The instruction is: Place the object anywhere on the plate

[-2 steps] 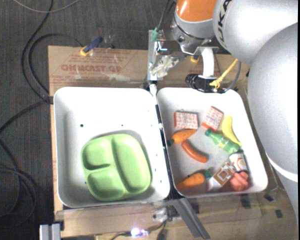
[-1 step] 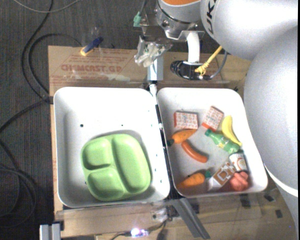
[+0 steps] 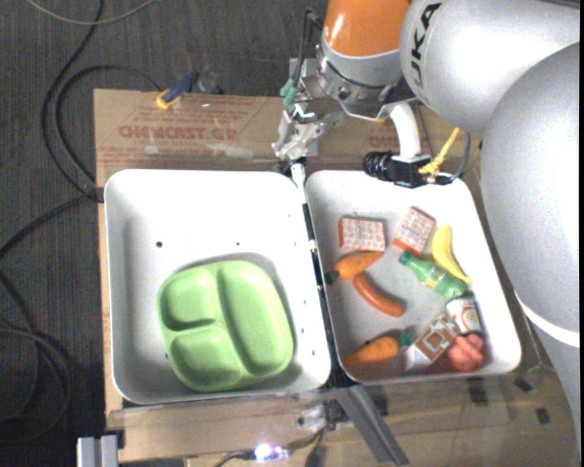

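Cables (image 3: 39,144) trail over the dark floor at the far left, beside the desk's cardboard sheet (image 3: 190,129), which bears a blue and yellow clip (image 3: 175,89) near its upper edge. The left bin (image 3: 136,212) holds the green plate (image 3: 226,324), a three-part dish lying toward the bin's near side. Above the seam between the two bins hangs the end effector (image 3: 294,144), over the far rims and the cardboard, with nothing seen in it; whether it is released or clenched I cannot tell. The right bin (image 3: 496,290) holds the toy foods: two small checkered packets (image 3: 362,232), a carrot (image 3: 355,264), a sausage (image 3: 380,295), a green bottle (image 3: 431,272), a banana (image 3: 451,253), a second carrot (image 3: 380,350) and a red piece (image 3: 462,353) in the near corner. The grey arm (image 3: 506,56) with its orange band fills the upper right
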You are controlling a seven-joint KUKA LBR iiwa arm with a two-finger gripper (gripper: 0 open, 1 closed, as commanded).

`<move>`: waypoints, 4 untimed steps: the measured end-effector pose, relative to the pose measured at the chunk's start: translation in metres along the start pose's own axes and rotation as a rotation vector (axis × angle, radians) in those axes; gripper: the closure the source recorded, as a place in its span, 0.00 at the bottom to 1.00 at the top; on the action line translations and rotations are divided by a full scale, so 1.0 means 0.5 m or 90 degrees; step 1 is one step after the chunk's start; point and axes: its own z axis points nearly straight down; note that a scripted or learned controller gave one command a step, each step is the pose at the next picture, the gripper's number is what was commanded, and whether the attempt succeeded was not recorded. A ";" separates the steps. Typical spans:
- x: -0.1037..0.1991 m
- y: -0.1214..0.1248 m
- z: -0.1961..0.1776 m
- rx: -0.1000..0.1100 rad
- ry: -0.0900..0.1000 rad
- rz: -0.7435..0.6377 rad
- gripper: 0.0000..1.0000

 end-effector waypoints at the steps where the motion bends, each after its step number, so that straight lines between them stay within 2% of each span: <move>1: 0.015 -0.156 0.035 0.000 0.002 -0.068 1.00; 2: 0.154 -0.227 0.341 0.002 0.003 0.039 1.00; 3: 0.219 -0.293 0.381 -0.028 -0.004 0.106 1.00; 4: 0.298 -0.242 0.382 -0.018 -0.009 0.009 1.00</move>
